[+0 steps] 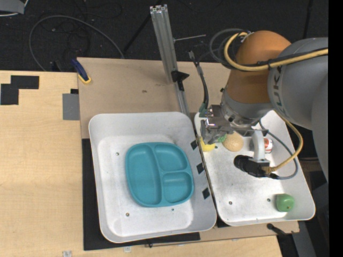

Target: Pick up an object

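Observation:
My gripper (213,133) hangs low over the far left part of the right bin (252,208), close to the wall shared with the left bin. The orange-banded wrist above covers most of it. A pale beige rounded object (233,143) lies just to its right, and a small yellow-green piece (208,145) sits right under it. Whether either one touches the gripper is hidden. A small red and white object (268,145) peeks out further right. A green object (284,202) rests alone in the near right corner of that bin.
The left bin (107,138) holds a teal divided plate (159,173) in its middle. An upright aluminium post (166,47) stands behind the two bins. The bare floor of the right bin lies between the gripper and the green object.

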